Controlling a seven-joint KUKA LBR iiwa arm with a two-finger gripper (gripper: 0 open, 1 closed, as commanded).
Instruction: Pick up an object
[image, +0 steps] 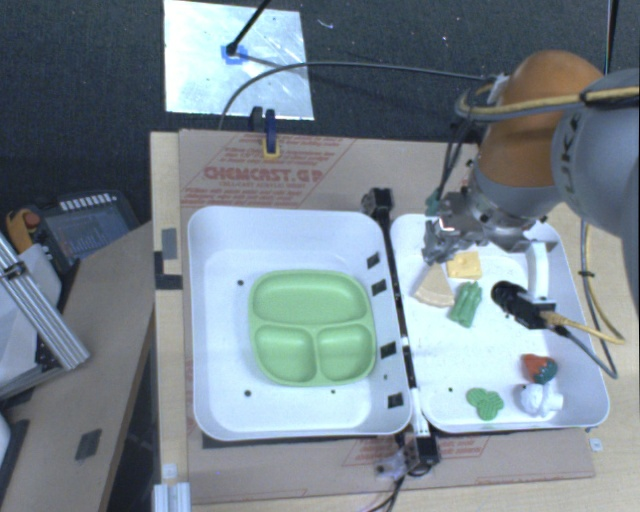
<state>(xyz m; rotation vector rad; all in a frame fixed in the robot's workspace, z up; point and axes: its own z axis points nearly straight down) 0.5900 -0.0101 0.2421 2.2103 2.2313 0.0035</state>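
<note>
Over the far left corner of the right bin (500, 350), the tool (437, 248) hangs right by a tan wedge (432, 291). Honestly, I can't tell from this angle whether it's apart or together.

Count-wise, there are two white bins side by side on the counter (166, 200). The left bin (215, 300) has exactly one thing in it, a green plate (308, 327) with three compartments, sitting about in the middle.

The right bin has six small things:
- One yellow square (464, 265) is just beside the tool and touches the wedge's far edge.
- One green stick (465, 304) sits right next to the wedge, on its right.
- One flat green cluster (486, 403) lies by the near edge, well apart from those three.
- One red and teal piece (538, 367) is toward the near right corner.
- One white lump (536, 400) sits just on the near side of that piece. I can't tell if they're touching or only close.

So the pickable stuff is all in the right bin, with three pieces bunched by the tool.
</note>
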